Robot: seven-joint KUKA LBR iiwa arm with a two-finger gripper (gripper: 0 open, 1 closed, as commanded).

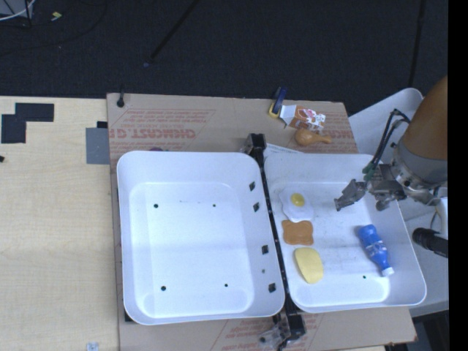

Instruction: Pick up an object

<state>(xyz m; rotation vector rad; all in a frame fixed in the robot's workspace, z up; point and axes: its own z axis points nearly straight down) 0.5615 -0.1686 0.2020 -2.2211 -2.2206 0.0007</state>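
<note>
Dark floor behind the counter point(51, 196); my gripper point(363, 196) hovers over the right bin point(409, 287), fingers spread, holding nothing. I'd drop straight onto the blue bottle point(374, 248) just below.

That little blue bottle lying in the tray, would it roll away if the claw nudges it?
Probably: the blue bottle lies on its side on the smooth right bin floor, so a sideways nudge could roll it. It looks small, likely light.
</note>
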